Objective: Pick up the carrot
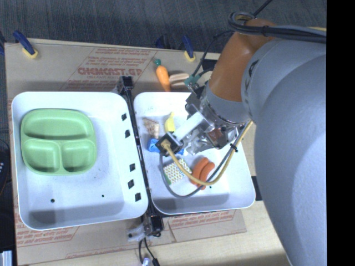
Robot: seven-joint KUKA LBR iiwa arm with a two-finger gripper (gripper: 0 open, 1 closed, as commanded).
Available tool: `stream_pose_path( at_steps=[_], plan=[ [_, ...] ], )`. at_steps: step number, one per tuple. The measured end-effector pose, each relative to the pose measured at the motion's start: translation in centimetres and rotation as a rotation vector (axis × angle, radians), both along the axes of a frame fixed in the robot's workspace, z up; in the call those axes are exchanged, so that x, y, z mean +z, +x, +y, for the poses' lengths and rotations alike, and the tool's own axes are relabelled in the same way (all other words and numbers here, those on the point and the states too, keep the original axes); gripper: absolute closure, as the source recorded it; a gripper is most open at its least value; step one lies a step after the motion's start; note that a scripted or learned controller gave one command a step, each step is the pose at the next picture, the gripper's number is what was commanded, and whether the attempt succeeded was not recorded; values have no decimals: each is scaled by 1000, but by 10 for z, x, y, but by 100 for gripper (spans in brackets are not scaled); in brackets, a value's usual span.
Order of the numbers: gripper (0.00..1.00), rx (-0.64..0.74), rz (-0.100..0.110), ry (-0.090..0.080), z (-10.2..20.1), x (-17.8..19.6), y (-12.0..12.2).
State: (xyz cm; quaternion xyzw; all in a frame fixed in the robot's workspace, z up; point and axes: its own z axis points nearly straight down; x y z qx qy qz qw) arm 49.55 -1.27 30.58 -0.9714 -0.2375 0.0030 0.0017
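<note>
I hang low over the right bin (244, 195); the carrot (162, 76) lies outside it on the surface (100, 65) — just beyond the far rim; my grip's state I cannot tell

Up top, a dark grey carpeted floor (111, 7) runs across the whole back of the scene, ribbed and dim. Below it sits the bench (266, 243), pale wood showing at the lower right. A brown cardboard sheet (83, 65) with red printing covers the bench top, and blue clamps (25, 43) pin it along the far edge, one at the left corner, more near the middle (186, 46). Light falls evenly from above, shadows soft.
</note>
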Motion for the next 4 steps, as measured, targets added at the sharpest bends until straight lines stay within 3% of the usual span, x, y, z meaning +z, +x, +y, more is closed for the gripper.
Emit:
stream_pose_path(
  at_steps=[1, 2, 3, 4],
  plan=[
    [100, 171, -3, 1, -65, 14, 38],
    [100, 210, 0, 3, 2, -69, 17],
    [100, 452, -4, 2, 35, -2, 13],
    [100, 72, -3, -1, -36, 25, 3]
  ],
)
